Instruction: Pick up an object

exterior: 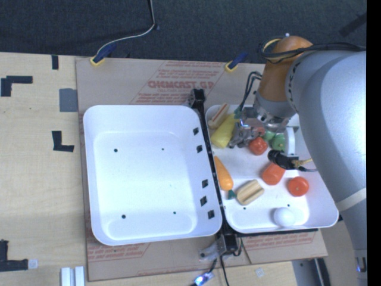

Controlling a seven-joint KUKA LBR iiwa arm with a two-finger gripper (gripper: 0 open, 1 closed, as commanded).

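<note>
1. Seen from above at a slant, a bench holds two shallow white bins side by side. The left bin (143, 177) lies to the left of the right bin (309, 224), and their inner walls touch.
2. The right bin holds a scatter of toy food. A yellow toy fruit (221, 134) lies near its upper left corner, with a hot-dog-like piece (218, 115) just above it. An orange carrot (223, 173) lies along the left wall. Lower down are a tan bread piece (249, 191) and a white ball (284, 216).
3. Toward the middle and right lie a small red piece (257, 146), a green piece (277, 140), an orange-red cup shape (272, 174) and a red tomato (297, 186).
4. The grey arm (333, 118) reaches in from the right, with its orange band (280, 79) above the wrist.
5. The gripper (243, 133) is down low in the upper part of the right bin. It sits between the yellow toy fruit and the small red piece, close to both.
6. Whether the gripper is open or closed cannot be told from this angle, and nothing can be seen held in it.
7. Judged step: the arm appears to be at the bottom of a grasp attempt, with either nearby piece the likely target.
8. Judged next move: close firmly on one piece, then lift straight up. The crowding means a neighbour could be nudged or the grasp could slip.
</note>
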